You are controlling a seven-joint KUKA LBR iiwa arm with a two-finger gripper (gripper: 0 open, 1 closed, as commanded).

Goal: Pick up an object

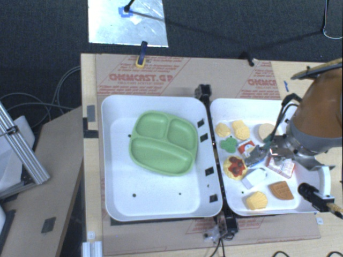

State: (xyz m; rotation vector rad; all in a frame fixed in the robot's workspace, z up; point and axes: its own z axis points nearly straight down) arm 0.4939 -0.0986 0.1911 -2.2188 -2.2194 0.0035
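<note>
At your far left, note the slanted aluminium framing bar [19, 146] beside the bench, well apart from the bins. The left shallow white plastic bin [115, 197] holds one item: a pale green moulded plastic tray with three compartments [163, 142], lying flat near the bin's centre with bare white floor on all sides of it. A row of black clips [206, 138] runs along the divide where the two bins meet.

The right shallow white plastic bin [236, 208] is crowded. From its left side you find two yellow ridged toy food pieces [239, 128], a small green leafy toy piece [229, 143], a round red and yellow toy piece [236, 166], and a yellow ridged toy piece [256, 200] near the front rim. Further right lie a tan biscuit-shaped piece [281, 190] and a red and white packet [283, 166].

The two-finger gripper [257, 155] sits low over the middle of this cluster, just beside the red and yellow piece. You cannot tell how far its fingers are spread or whether anything sits between them. The grey arm with its orange band [319, 108] covers the bin's right edge. Open room remains along the bin's rear wall.
</note>
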